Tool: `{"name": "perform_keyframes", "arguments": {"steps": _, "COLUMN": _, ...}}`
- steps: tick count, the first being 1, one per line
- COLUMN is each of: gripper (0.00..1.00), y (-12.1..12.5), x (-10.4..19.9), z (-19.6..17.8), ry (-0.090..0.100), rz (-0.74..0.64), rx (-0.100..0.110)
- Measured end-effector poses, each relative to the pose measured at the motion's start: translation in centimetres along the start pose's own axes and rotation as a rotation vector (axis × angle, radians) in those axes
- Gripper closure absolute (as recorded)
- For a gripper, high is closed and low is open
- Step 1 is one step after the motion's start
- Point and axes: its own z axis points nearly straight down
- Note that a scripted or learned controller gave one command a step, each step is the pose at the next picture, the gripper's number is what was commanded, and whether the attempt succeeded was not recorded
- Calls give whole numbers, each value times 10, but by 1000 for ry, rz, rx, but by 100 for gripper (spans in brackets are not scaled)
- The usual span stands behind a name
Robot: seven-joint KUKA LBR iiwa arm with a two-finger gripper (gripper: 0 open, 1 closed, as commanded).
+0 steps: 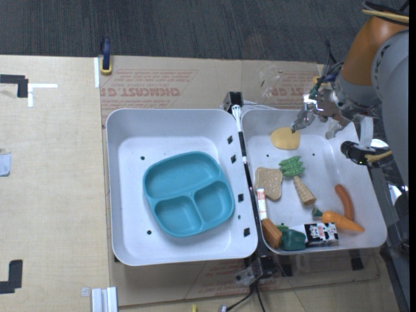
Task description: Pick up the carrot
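Camera view from above is showing two white bins sitting side by side on a cardboard-covered bench. The left bin [123, 174] is holding a blue divided plate [188, 193] lying flat near its middle. The right bin [374, 194] is holding the toy food. The carrot [342, 221], orange with a small green tip pointing left, is lying near the bin's near right corner, just beside a reddish sausage [345, 201] lying slightly farther back and touching or almost touching it. Just left of the carrot, a small black-and-white box [322, 234] is resting against the near wall, with a dark green piece [292, 239] and an orange-brown piece [271, 233] lying beside it toward the left. Farther back, a slice of toast [268, 182] is lying near the bin's left wall, next to a tan cone with green leaves [296, 176]. A yellow chip-like piece [285, 138] is lying at the far side.

The arm is reaching in from the right, and the gripper [318, 117] is hanging over the far part of the right bin, just right of the yellow piece and well apart from the carrot. Its two fingers are standing visibly apart, with nothing between them.
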Motion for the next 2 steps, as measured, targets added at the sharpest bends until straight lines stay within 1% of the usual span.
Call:
{"name": "perform_keyframes", "arguments": {"steps": 1, "gripper": 0, "y": -1, "x": 9, "z": 49, "ry": 2, "rz": -344, "rx": 1}}
{"name": "perform_keyframes", "arguments": {"steps": 2, "gripper": 0, "y": -6, "x": 30, "z": 50, "ry": 2, "rz": -72, "rx": 4}}
